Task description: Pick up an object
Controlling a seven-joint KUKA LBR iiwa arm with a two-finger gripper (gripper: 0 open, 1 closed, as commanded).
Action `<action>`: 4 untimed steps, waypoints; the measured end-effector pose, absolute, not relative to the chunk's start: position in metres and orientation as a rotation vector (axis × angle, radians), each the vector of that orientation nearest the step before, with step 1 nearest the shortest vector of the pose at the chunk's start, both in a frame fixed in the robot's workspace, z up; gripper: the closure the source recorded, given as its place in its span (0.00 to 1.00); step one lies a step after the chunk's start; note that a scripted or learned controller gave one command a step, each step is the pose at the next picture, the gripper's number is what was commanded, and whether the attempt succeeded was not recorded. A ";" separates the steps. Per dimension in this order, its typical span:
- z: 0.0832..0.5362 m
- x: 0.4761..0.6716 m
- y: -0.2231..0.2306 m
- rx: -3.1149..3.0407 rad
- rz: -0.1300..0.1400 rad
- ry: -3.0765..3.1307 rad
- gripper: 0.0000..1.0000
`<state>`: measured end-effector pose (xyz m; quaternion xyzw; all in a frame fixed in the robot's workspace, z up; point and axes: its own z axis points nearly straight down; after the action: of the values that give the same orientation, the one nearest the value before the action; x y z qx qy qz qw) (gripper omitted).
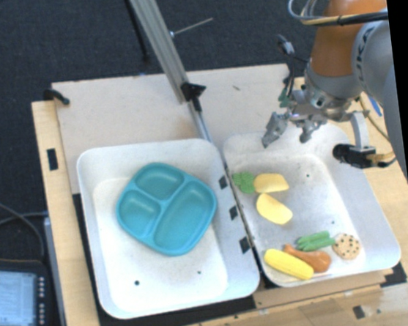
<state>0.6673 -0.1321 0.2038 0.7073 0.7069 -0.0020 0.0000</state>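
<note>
The left bin (99, 208) holds a blue tray (167, 208) with three compartments, lying flat near the middle. In the right bin (356, 199) the toy foods lie in two groups. Near the left wall are a green piece (245, 183), a yellow piece (271, 183) touching it, and another yellow piece (274, 208) just below. Along the front wall lie a banana (288, 264), a carrot (312, 258), a green pod (314, 240) and a cookie (345, 246), close together. The gripper (289, 132) hangs over the back edge of the right bin, its fingers spread apart and holding nothing, well apart from the foods.
</note>
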 end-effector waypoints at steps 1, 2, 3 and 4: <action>0.140 0.667 -0.135 2.224 -0.008 2.221 0.00; 0.156 0.669 -0.135 2.220 0.002 2.216 1.00; 0.206 0.667 -0.145 2.217 0.005 2.217 1.00; 0.249 0.668 -0.146 2.215 0.006 2.220 1.00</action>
<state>0.6683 -0.1457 0.2489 0.7064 0.7078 0.0018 0.0029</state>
